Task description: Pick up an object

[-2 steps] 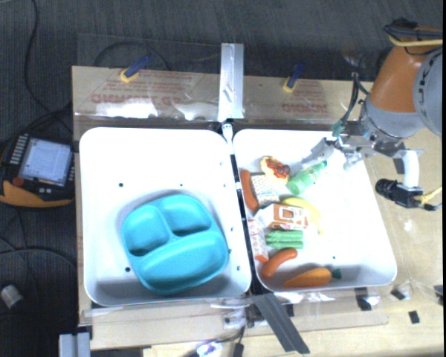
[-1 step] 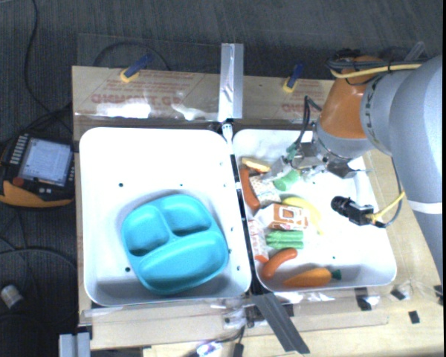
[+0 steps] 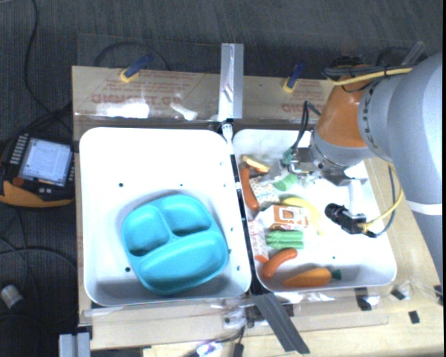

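The right bin (image 3: 383,262) holds a heap of toy food. There is a red sausage (image 3: 280,261), an orange carrot (image 3: 308,277), a bundle of green beans (image 3: 284,238), an orange-and-white box (image 3: 287,216), a yellow banana (image 3: 297,202) and a long red piece (image 3: 249,192) by the left wall. My gripper (image 3: 301,163) reaches down into the back of this bin, just above a small green item (image 3: 285,181). The grey wrist and its orange band (image 3: 342,121) hide what lies under it.
The left bin (image 3: 104,162) holds a blue divided plate (image 3: 175,240). A black plug on a yellow cable (image 3: 346,217) hangs over the right bin's right side. A handheld screen device (image 3: 41,166) lies left of the bench. Clamps sit on the back board.
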